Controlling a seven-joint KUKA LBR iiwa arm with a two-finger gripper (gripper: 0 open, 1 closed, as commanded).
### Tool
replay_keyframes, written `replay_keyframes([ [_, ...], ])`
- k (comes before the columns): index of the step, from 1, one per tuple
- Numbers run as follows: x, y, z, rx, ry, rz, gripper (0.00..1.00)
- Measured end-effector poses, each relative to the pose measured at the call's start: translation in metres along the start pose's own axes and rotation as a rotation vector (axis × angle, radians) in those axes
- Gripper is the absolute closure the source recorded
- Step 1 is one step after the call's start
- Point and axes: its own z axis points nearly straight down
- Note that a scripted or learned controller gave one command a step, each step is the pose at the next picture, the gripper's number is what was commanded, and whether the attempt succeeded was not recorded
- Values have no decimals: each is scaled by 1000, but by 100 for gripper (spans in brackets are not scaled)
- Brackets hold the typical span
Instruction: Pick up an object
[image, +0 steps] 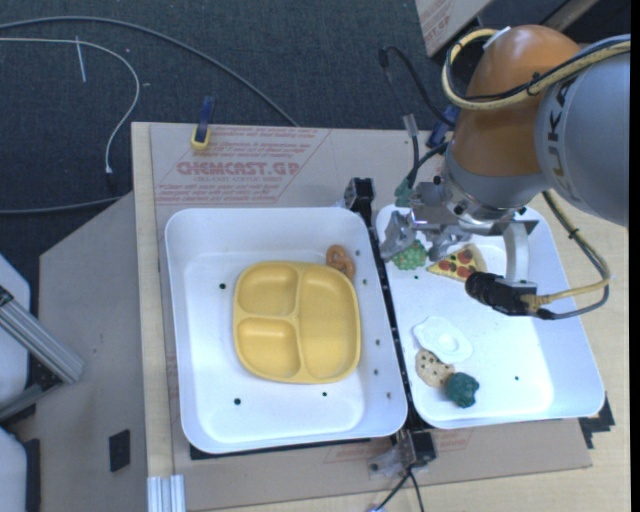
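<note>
Overhead, one grey KUKA arm (560, 110) with an orange band reaches from the right over two shallow white bins set side by side on the bench. One yellow divided plate (297, 322) fills the middle of the left bin (200, 330), leaving bare floor along all four walls; one small brown pretzel-like piece (340, 260) lies just off the plate's far right corner. The right bin (560, 370) holds five small items: a pizza slice (458, 263) and a green leafy piece (408, 257) near its far-left corner, and a fried egg (442, 338), a cookie (432, 368) and a dark green broccoli-like piece (461, 388) toward its near-left side. Its right half lies open. The gripper (412, 232) hangs over the far-left corner, just above the leafy piece; whether its fingers are apart or together cannot be told.
</note>
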Motion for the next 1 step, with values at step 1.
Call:
replay_keyframes([
  [1, 49, -2, 23, 5, 0, -1, 100],
])
